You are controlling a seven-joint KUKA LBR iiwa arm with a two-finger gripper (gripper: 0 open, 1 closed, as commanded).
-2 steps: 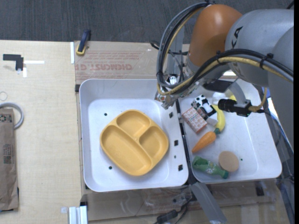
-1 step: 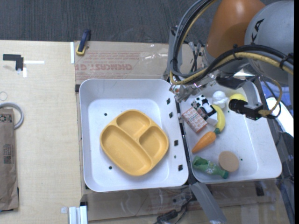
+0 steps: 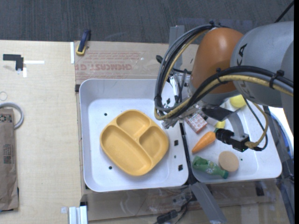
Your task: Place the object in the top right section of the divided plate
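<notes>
Bench bears two white bins. Left bin [image 3: 88, 139]: yellow divided plate [image 3: 134, 142], sections bare. Right bin [image 3: 273, 169]: carrot [image 3: 203, 142], egg [image 3: 228, 161], green packet [image 3: 210, 167], pink block [image 3: 196, 122]. Arm [image 3: 261, 59] overhangs; finger state cannot be told.

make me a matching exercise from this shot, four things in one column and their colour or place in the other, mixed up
Things:
1. divided plate
2. carrot
3. egg
4. lemon

Descriptions:
A. beige, right bin, at the near edge
B. yellow, lying in the left bin
C. orange, right bin, just past the divider
D. yellow, right bin, tucked beside the arm

Pairs: 1-B, 2-C, 3-A, 4-D
</notes>
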